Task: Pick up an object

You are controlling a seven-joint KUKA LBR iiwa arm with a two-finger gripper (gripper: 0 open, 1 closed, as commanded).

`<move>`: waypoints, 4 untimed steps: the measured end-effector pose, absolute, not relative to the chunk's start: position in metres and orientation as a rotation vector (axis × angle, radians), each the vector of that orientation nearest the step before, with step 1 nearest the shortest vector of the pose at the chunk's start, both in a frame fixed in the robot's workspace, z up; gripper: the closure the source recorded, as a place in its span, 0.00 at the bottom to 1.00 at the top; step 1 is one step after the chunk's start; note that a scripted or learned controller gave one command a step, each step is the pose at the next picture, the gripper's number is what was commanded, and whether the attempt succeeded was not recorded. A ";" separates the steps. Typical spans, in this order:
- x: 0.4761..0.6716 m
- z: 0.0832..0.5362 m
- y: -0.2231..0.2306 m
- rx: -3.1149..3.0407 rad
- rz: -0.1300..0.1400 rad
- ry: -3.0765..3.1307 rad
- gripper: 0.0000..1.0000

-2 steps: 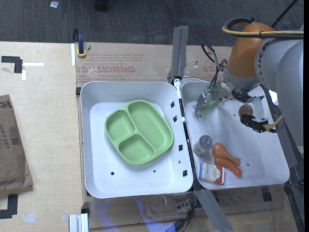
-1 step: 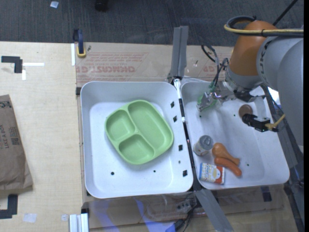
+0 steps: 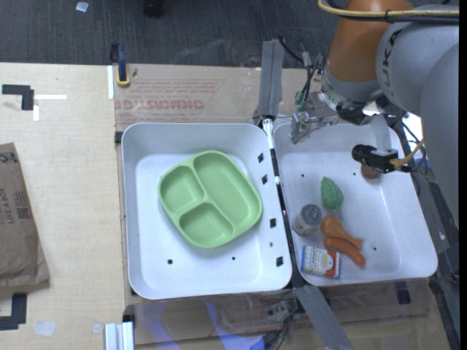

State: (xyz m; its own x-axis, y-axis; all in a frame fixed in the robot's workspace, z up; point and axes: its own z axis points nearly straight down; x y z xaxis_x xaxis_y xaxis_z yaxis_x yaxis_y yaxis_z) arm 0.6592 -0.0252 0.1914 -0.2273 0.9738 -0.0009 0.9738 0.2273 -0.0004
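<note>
The grey arm (image 3: 408,57) is seen reaching in from the right, bent over the back of the right bin (image 3: 408,268), with the orange band (image 3: 365,28) sitting up high above the wrist. The gripper (image 3: 305,122) is parked at the bin's back left corner, right by the rim and well apart from everything lying in there; tbh whether it's spread or pinched together can't be told from this angle, and nothing is seen held in it. Four pickable things are counted in the right bin, all bunched toward the front left: one bumpy green lump (image 3: 332,193), one small grey cylinder (image 3: 309,218) with a dull metal look just below it, one smooth orange carrot-shaped piece (image 3: 343,240) beside that, and one little printed carton (image 3: 321,261) lying flat near the front wall. In the left bin (image 3: 139,217) one pale green plastic plate (image 3: 210,199) is laid, rounded at the corners and split into three compartments. A brown paper bag (image 3: 18,217) is left lying on the light wooden bench (image 3: 66,159), and a flat cardboard sheet (image 3: 182,97) is tucked behind the bins.
</note>
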 end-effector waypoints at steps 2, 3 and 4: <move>0.659 0.192 -0.064 1.863 -0.001 2.528 0.00; 0.605 0.115 -0.102 1.856 -0.002 2.537 0.00; 0.558 0.091 -0.105 1.674 -0.001 2.661 0.00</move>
State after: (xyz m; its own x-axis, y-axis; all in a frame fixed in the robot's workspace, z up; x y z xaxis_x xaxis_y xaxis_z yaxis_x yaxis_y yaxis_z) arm 0.5585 -0.1053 0.0909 -0.4329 0.9014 0.0011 0.9014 0.4329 -0.0016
